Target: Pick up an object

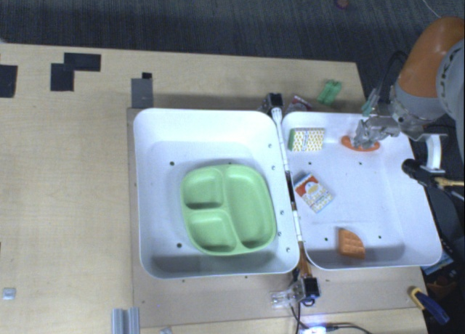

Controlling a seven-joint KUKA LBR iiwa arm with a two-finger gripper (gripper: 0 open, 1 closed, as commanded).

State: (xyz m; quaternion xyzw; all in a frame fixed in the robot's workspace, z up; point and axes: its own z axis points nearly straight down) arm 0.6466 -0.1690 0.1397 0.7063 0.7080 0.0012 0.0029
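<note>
Over the right white bin's (407,253) far corner, the metal gripper (367,135) hangs directly above a flat orange disc (361,145); how wide it stands cannot be told. Nearer lie a dotted yellow-green rectangular pad (306,139), a glossy printed packet (314,192) and a rough orange wedge (352,244). A smooth green three-compartment plastic tray (227,208) fills the left white bin (156,180).

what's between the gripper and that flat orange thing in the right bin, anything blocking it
Nothing visible. The gripper sits directly over the flat orange disc near the right bin's far edge. The sponge and small packet lie off to the side.
</note>
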